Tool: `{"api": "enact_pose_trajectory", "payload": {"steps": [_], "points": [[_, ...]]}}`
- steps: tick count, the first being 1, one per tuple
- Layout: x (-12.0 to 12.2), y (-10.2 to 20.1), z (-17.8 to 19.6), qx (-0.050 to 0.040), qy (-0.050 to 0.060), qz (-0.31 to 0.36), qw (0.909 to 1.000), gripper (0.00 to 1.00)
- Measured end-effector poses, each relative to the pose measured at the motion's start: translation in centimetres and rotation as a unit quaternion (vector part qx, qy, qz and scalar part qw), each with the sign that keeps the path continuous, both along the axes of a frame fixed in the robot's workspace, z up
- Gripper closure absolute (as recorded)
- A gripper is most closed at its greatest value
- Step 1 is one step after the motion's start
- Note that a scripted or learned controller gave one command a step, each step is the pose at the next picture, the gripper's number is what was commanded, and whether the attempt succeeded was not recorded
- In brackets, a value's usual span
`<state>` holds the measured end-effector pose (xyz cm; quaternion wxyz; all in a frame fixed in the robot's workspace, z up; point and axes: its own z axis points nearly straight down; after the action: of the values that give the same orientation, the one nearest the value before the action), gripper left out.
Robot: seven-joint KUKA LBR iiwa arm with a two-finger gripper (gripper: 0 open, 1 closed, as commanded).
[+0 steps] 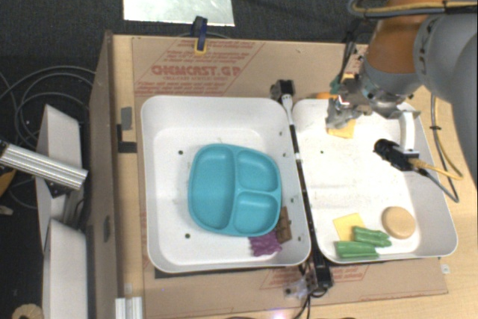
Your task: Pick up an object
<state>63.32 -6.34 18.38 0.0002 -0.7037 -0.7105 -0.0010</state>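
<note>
A yellow wedge (343,131) lies at the upper left of the right bin (441,224), directly under the gripper (341,114); whether the fingers grip it cannot be told. At that bin's lower edge sit a yellow slice (348,224), green pods (362,243) and a tan bun (398,221). The left bin (160,116) holds a blue tray (234,190), with a purple piece (263,244) and a brown piece (284,227) touching its lower right.

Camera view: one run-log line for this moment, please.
gripper over right bin's far corner | yellow piece beneath it | grasp unconfirmed
</note>
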Motion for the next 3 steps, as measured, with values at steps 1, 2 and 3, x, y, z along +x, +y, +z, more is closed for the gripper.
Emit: {"api": "enact_pose_trajectory", "payload": {"steps": [1,2,3], "points": [[0.8,-0.6,3.5,-0.0009,-0.002,-0.002,1.0,1.0],[0.7,-0.6,3.3,-0.001,-0.001,-0.002,1.0,0.0],[2.0,-4.7,-3.2,-0.0018,0.001,-0.005,1.0,0.0]]}}
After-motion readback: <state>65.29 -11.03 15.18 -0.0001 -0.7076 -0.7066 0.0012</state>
